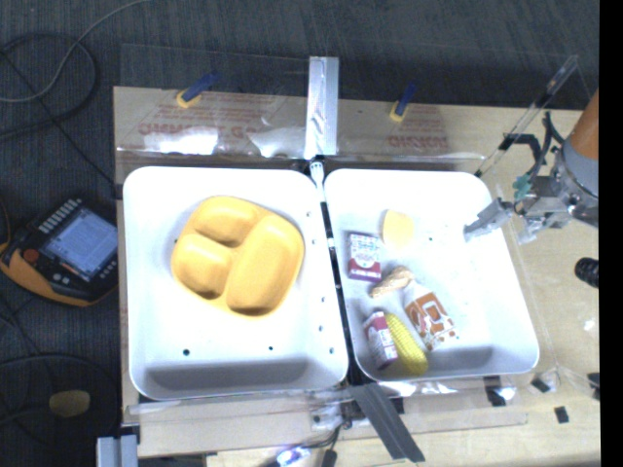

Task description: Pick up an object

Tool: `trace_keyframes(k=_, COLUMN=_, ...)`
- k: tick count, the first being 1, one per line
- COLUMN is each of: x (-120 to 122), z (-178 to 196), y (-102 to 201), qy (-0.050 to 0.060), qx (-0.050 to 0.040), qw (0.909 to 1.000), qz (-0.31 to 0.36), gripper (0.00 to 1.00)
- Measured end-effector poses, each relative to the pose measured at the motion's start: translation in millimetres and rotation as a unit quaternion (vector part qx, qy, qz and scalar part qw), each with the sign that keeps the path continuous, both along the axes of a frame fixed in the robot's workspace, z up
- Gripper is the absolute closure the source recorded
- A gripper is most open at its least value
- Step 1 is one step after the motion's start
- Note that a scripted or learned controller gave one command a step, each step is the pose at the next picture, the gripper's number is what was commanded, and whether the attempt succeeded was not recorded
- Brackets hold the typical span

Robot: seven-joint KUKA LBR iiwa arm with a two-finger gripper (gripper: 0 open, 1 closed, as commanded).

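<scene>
Small items cluster in the right bin: a corn cob, a red carton, an orange packet, a yellow disc. The pincer hovers over the bin's upper right edge; whether it is open or closed, I cannot tell. Crowding risks a glancing grasp. Open floor lies beside the disc.

My arm comes in from the right edge, orange band at the top right, grey wrist just below it. Gripper sits at mid-height on the right side, pointing left and slightly down. One grey tip juts furthest left. Can't make out the tips' spacing from this angle.
</scene>
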State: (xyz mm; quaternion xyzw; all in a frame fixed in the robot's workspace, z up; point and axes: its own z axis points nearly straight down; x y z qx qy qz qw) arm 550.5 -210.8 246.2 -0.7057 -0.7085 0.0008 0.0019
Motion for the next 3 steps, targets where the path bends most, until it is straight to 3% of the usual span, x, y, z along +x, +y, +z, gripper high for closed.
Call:
trace_keyframes(k=1, x=-37, z=-138, y=71, qy=0.001, qx=0.0011, qw=0.9999, qz=0.013, gripper=0.0)
trace_keyframes(k=2, x=-36, z=-132, y=71, qy=0.003, qx=0.0024, qw=0.9999, qz=0.013, gripper=1.0)
trace_keyframes(k=3, x=-2, z=-40, y=130, qy=0.001, qx=-0.0015, qw=0.9999, qz=-0.013, gripper=1.0)
